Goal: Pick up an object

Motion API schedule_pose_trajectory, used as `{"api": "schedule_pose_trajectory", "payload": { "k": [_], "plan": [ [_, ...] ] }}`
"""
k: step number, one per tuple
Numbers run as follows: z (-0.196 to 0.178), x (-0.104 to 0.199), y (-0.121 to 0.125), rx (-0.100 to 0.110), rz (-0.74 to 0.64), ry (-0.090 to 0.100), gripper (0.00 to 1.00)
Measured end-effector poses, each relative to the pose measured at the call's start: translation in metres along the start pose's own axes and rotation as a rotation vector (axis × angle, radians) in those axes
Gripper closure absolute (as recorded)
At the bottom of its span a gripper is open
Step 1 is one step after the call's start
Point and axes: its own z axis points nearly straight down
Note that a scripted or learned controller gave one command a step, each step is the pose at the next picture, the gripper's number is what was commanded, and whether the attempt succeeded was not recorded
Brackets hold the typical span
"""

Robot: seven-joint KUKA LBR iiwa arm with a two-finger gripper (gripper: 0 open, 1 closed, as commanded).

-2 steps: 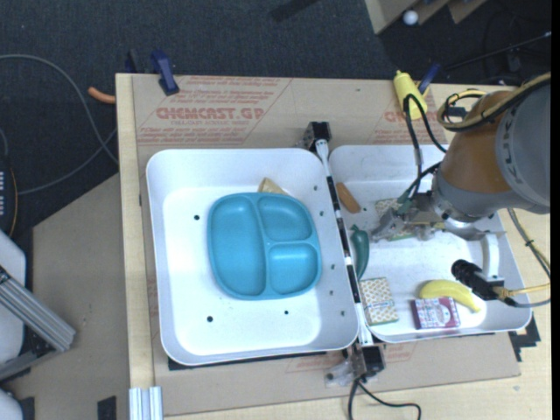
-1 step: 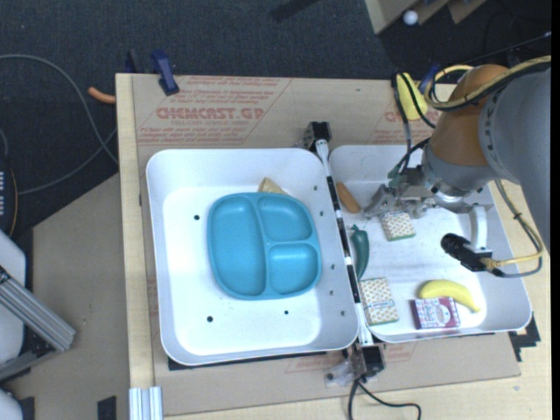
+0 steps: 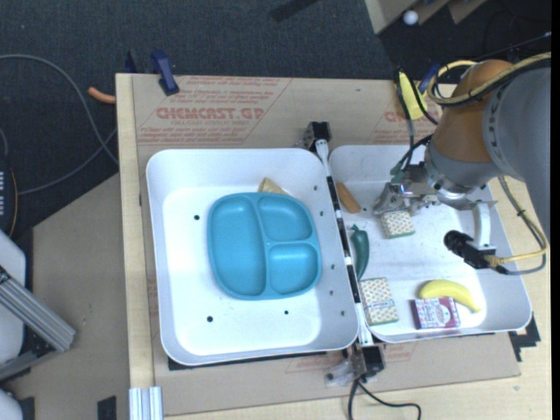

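Arm [image 3: 490,121] enters from the upper right, gripper [image 3: 401,201] low in the right bin [image 3: 499,318] — directly above a small patterned packet [image 3: 398,225]. Finger state: cannot tell. Nothing seen held. Same bin, lower part: second packet [image 3: 379,301], banana [image 3: 449,292], red box [image 3: 435,314]. Green item [image 3: 360,248] by the divider; orange item [image 3: 347,198] above it. Left bin [image 3: 175,322] — blue plate [image 3: 262,243], centre.

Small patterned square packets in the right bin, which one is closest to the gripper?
The upper small patterned square packet, directly under the gripper; the lower one lies beside the pink packet.
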Motion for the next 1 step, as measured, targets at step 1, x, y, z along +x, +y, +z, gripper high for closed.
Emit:
{"api": "schedule_pose_trajectory", "payload": {
  "k": [1],
  "plan": [
    [-0.0907,0.0583,-0.0362,0.001,0.0,0.002,1.0]
  ]
}}
